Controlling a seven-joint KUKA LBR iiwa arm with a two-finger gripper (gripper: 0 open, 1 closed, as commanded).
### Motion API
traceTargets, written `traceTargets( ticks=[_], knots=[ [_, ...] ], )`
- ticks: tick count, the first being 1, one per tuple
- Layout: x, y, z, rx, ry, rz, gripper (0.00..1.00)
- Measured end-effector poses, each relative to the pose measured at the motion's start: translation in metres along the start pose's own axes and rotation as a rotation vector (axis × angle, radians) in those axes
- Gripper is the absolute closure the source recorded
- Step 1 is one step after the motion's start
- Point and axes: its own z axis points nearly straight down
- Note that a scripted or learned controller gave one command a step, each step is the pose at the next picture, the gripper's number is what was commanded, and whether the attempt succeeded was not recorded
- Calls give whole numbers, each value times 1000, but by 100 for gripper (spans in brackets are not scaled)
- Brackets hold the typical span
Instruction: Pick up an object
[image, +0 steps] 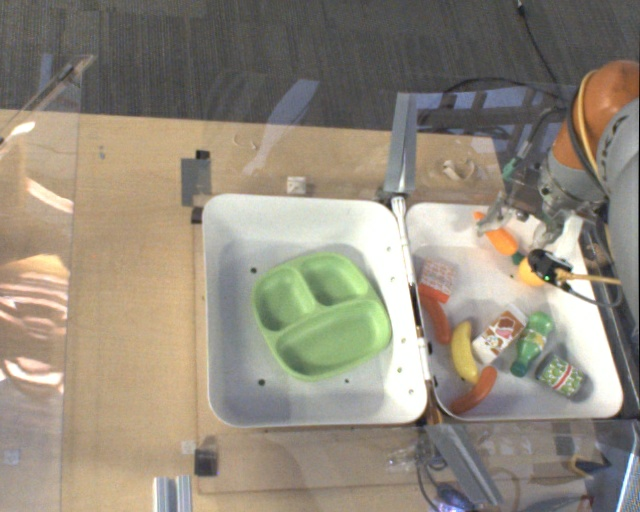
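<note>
The pale wooden worktop (120, 350) carries two shallow white plastic bins; the left bin (300, 215) holds a green three-compartment plastic plate (320, 315); the right bin (600, 350) holds small toy foods. Among them lie a yellow plastic banana (462, 352), just beside a small juice carton (499, 335), and a green plastic bottle (531, 343). The tool (520, 215) hangs over the right bin's far corner beside an orange carrot-like piece (501, 240); whether it grips is unclear.

We noted a banana (462, 351) lying flat mid-bin, a green bottle (531, 342) tilted just beside a small carton (499, 334). An orange piece (501, 240) lay near the far wall.
</note>
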Motion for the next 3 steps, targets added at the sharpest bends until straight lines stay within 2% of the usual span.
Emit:
traceTargets(
  ticks=[1, 3],
  knots=[
    [-13, 6, 40, 9, -1, -158, 0],
    [-13, 6, 41, 8, -2, -158, 0]
  ],
)
